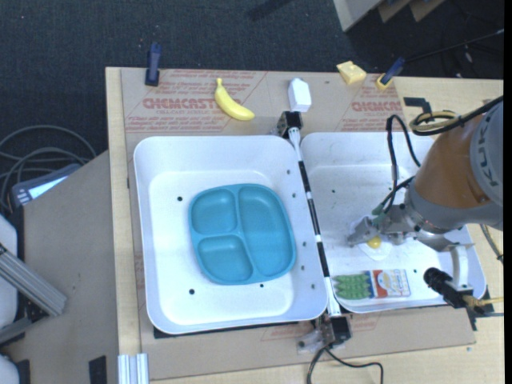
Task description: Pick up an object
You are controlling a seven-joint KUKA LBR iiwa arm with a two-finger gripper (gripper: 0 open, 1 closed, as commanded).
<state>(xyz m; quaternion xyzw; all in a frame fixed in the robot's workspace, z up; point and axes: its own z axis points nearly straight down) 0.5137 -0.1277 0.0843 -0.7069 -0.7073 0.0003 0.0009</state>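
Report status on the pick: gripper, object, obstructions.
Gripper low in right bin, over small yellow object; grasp unconfirmed. Flat printed packet close by at near wall. Blue divided tray in left bin.

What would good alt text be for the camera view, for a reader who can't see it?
A grey robot arm with an orange band lowers its end effector over a small yellow object in the right white bin, near a flat printed packet. The left white bin holds a blue three-compartment plastic tray; a yellow toy banana lies on the board behind.

A robotics lab: clamped bench board (200, 102), loose cables (32, 154), dark carpet (80, 22).
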